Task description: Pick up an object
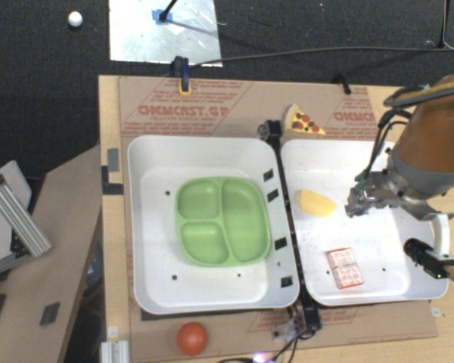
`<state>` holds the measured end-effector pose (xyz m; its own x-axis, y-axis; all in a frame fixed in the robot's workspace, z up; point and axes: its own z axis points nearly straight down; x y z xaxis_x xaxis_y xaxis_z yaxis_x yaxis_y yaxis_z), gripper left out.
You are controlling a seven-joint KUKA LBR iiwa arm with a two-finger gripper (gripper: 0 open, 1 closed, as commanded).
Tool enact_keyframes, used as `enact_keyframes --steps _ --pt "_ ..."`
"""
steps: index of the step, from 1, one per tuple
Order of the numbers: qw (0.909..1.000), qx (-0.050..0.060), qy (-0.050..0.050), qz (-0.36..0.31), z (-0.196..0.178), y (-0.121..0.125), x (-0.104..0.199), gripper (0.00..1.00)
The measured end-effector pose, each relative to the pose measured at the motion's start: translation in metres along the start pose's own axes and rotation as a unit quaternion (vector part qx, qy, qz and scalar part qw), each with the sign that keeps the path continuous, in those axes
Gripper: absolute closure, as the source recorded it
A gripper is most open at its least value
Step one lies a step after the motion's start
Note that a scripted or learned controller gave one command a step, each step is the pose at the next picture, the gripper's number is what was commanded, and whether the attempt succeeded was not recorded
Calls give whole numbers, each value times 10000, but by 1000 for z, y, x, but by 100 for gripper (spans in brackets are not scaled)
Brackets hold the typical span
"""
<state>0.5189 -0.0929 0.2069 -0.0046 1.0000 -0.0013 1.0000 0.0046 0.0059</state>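
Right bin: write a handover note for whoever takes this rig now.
Hand: low over the right white bin, just right of the yellow oval piece; nothing seen held.
Same bin: pink and white patterned block near the front.
Left white bin: green three-compartment tray.
Outside the bins: toy pizza slice behind, red-orange ball in front.
Done: nothing picked. Left: grasp and lift one object.

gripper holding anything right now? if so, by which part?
Nothing visibly held. The gripper sits in the right bin, just right of the yellow object, which lies on the bin floor apart from it.
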Motion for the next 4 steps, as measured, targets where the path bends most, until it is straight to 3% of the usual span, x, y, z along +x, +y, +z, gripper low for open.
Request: enact_keyframes --steps 1,4 --pt "10000 7 1 0 -52 2 0 100" --pt "10000 29 12 -17 -15 -5 157 100"
